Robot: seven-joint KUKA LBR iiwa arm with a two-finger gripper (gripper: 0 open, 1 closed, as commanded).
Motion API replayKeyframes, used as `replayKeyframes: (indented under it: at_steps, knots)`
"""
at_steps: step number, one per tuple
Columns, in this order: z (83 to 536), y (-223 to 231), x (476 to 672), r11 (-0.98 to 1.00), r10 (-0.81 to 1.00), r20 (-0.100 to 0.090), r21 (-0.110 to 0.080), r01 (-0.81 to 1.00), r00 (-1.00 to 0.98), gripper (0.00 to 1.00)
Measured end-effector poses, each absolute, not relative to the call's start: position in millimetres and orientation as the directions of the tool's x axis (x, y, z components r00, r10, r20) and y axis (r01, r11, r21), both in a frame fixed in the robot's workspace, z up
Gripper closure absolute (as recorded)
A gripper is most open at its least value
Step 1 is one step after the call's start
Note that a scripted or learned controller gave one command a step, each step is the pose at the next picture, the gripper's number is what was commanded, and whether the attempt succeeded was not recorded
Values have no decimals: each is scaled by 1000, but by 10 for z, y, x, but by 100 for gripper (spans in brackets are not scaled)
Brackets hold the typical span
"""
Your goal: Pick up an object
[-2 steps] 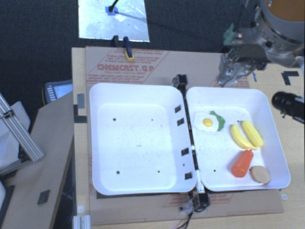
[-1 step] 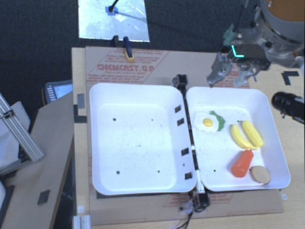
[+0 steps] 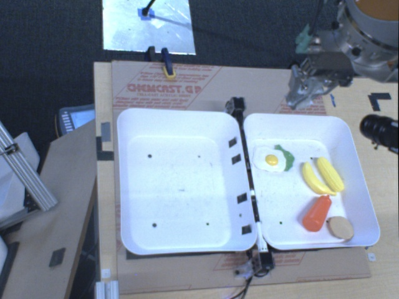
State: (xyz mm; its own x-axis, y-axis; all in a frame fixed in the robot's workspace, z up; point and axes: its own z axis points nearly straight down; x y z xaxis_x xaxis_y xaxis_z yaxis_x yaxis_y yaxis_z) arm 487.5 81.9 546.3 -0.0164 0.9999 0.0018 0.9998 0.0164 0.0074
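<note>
The metal two-finger gripper [image 3: 303,96] hangs above the far rim of the right-hand shallow white plastic bin [image 3: 355,161], holding nothing; whether it is open or shut cannot be told. Below it lie a toy fried egg with a green leaf [image 3: 274,161], two yellow banana-shaped pieces [image 3: 322,175] touching side by side, an orange-red carrot-like piece [image 3: 317,213] and a tan rounded lump [image 3: 340,228] just beside it. The flat egg may slip the grasp, and crowded neighbours may get nudged or pinched together.
</note>
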Motion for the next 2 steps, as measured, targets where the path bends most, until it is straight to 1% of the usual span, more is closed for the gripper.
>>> replayKeyframes:
  at_steps: [1, 2]
  knots:
    - [5460, 819, 4875, 16, 1000, 2, 7, 1000, -16, 0]
    - [5576, 820, 4879, 22, 1000, 3, 11, 1000, -22, 100]
